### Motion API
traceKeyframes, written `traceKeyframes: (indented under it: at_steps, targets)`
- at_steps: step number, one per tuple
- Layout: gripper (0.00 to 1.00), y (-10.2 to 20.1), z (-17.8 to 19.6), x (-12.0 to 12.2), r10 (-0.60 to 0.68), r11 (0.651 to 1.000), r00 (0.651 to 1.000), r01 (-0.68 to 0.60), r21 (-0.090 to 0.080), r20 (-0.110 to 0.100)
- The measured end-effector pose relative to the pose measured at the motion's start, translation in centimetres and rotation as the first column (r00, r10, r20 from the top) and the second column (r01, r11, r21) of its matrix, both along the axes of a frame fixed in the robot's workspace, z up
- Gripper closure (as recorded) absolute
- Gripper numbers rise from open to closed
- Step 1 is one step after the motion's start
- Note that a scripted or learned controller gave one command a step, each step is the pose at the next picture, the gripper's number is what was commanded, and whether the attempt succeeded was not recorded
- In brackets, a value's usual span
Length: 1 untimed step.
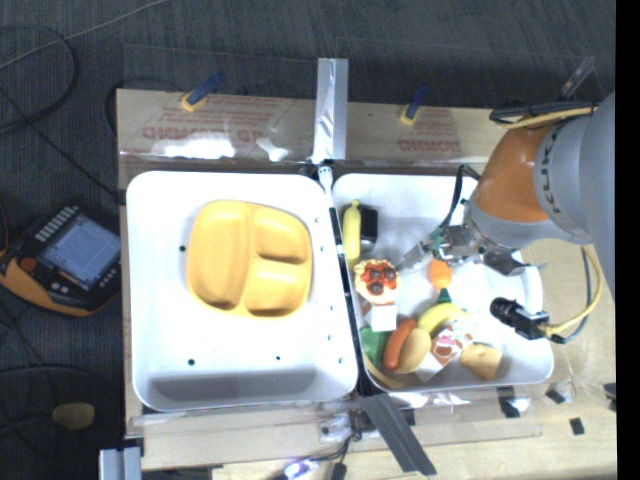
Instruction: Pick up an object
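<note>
Now you have the grey arm's two-finger gripper [438,246] low in the right white bin [520,368], just above a small orange carrot-shaped toy [440,272]; its jaw state you cannot tell; a yellow plastic banana [351,230] lies along that bin's left wall; a yellow divided plastic tray [248,258] sits in the left white bin [160,368].

yellow tray [248,258]: left bin [150,368] | hand [438,251]: over right bin [540,363]
</note>
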State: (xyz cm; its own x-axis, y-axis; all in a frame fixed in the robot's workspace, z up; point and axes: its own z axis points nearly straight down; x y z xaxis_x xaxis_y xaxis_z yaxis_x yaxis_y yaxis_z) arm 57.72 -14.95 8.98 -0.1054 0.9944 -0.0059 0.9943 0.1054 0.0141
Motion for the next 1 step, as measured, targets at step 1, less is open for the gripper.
traceKeyframes:
  at_steps: [1]
  targets:
    - [1.00,0.09,0.87,0.15,0.000,1.000,1.000,0.000,0.003,0.001]
